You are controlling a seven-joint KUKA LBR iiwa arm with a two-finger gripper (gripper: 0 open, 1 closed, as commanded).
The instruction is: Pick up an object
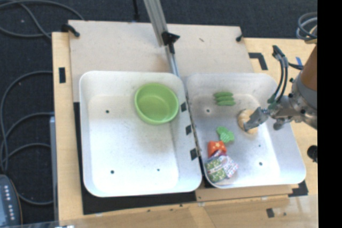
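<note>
Nearest the camera, at the 6 o'clock edge of the right bin point(278, 165), a crinkled packet point(220, 168) printed in green and white is seen lying flat against the bin's low rim. Just beyond it, touching its 12 o'clock edge, a small red-orange piece point(216, 148) is found, and just past that a lumpy bright green piece point(225, 135) of irregular outline. Toward 3 o'clock from these, the gripper point(255, 119) is lowered over a rounded tan object point(245, 119) lying on the bin floor; one grey finger lies across that object, but whether the fingers are spread or pinched on it cannot be told. Farther on, toward 12 o'clock, a ribbed green object point(224, 98) of two stacked bars is laid on the smooth white plastic. Across the divide, at 9 o'clock, the left bin point(107, 168) is seen with a speckled, scuffed floor, and a round, glossy lime-green bowl point(156, 103) is set upright near its far rim.
</note>
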